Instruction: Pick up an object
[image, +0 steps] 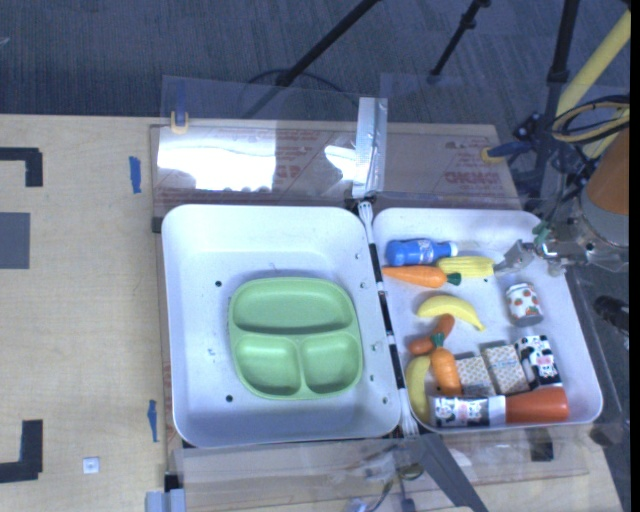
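Two white bins sit side by side in the middle of the picture. The left bin (190, 300) has a green plate (295, 335) in it, with three little sections. The right bin (585, 345) is full of small toys packed close together. Near its top left lies a blue bottle (418, 251), and just under it is an orange carrot (412, 276). Right beside them is a yellow corn cob (467, 267). A bit lower, in the middle, is a yellow banana (452, 308). Below that, a second, smaller carrot (442, 362) lies on top of another yellow banana (417, 385) by the bin's left wall. Next to them are two little brown blocks (490, 370), touching each other, and a black and white cow toy (538, 360). A small white cup with red on it (522, 301) stands alone near the right side. Along the bottom edge lie a white can with black marks (467, 409) and an orange-red bottle (537, 404), end to end. The gripper (528, 250) is at the upper right of this bin, just right of the corn cob, low over the corner of the bin. It is too small and blurry to tell how it is set, and no toy can be seen in it. The arm (610, 190) comes in from the right edge of the picture.
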